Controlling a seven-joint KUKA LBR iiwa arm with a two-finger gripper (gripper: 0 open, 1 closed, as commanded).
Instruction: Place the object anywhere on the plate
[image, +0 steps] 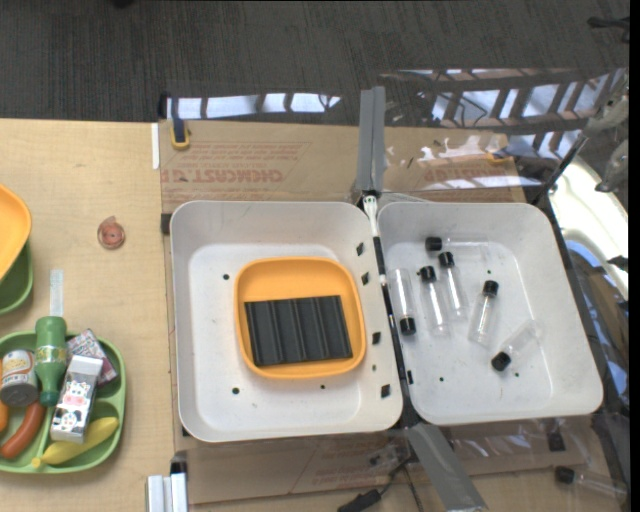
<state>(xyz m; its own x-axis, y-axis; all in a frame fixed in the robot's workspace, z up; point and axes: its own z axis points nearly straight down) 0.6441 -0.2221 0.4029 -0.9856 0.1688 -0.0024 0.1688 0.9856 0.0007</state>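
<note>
- We see two white bins side by side: the left bin (200, 400) and the right bin (560, 390).
- The orange plate (297, 277) sits mid-left bin, a dark ribbed insert (300, 331) on it.
- Five clear vials with black caps lie scattered in the right bin; one vial (486, 310) lies apart from the rest.
- We judge them light, stiff, slippery, breakable; grasp across the tube's middle.
- We have no gripper to place things from; its state we cannot tell.

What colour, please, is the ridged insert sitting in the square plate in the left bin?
Dark grey insert, on the orange plate; camera view.
</note>
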